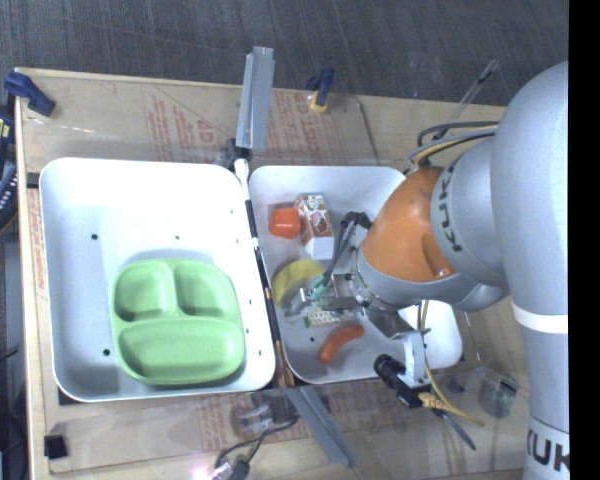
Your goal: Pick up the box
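The big grey arm [500,198] leans in over the right bin [380,180], its orange band bulging above the wrist, and the gripper [325,298] sits low among the clutter in the middle of that bin; from where I stand I cannot tell whether it is spread or closed, nor whether anything is caught in it. The box [314,215], small and printed in red and white, lies at the far end of the right bin, just beside a red-orange block [285,221] and apart from the gripper. To do this step well, I judge the gripper should lift clear of the clutter, move up the bin toward the box, and come down squarely across its narrow sides, keeping off the block that crowds it. The left bin [130,183] holds a green divided tray [178,321] in its near half. The right bin also holds a yellow banana-like piece [292,276] near the shared wall and a small orange sausage shape [340,342] toward its near edge.
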Tool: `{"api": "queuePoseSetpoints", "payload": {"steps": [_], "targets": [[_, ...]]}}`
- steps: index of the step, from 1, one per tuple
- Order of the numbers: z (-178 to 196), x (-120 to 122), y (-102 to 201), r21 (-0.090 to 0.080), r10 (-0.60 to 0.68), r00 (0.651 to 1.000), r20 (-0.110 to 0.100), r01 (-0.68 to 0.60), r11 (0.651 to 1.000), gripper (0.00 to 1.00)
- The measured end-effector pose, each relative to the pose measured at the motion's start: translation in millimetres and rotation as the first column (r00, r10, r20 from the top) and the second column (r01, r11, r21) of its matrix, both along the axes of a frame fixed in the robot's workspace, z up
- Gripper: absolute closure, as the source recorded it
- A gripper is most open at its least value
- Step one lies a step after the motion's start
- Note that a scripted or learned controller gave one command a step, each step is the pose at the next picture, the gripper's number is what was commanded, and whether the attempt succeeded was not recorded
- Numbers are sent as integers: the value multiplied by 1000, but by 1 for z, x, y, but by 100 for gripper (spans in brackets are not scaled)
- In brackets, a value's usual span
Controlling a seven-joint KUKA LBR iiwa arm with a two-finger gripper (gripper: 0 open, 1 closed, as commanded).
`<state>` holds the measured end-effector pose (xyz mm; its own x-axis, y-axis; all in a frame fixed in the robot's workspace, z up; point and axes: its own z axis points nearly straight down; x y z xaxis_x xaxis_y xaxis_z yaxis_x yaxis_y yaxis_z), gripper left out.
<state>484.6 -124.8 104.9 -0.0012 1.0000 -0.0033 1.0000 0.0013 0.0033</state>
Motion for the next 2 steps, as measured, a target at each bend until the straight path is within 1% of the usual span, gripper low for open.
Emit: {"api": "queuePoseSetpoints", "payload": {"steps": [1, 2], "targets": [[9, 0, 0, 0, 6, 1000, -3, -6, 1000, 100], [87, 22, 43, 3, 457, 889, -3, -457, 889, 100]]}}
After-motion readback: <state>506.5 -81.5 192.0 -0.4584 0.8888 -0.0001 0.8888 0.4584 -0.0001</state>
